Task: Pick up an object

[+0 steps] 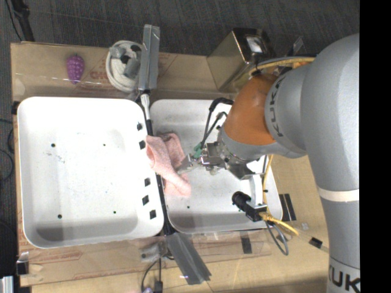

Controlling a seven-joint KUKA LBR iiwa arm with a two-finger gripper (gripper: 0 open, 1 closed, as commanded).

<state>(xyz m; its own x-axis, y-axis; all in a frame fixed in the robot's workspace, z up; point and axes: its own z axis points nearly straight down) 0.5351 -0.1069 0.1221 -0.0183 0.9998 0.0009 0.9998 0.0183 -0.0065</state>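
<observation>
The arm (305, 102) is reached into the right bin (201, 112), and the gripper (194, 157) is set low at the right edge of the pink cloth (166, 162). Jaw state cannot be told: the fingers are hidden under the wrist. For a clean pick, the cloth's bunched middle should be targeted rather than its thin edge, and a straight lift is advised so it is not dragged over the divider. The cloth is bunched against the right bin's left wall. The left bin (36, 163) is seen bare.
</observation>
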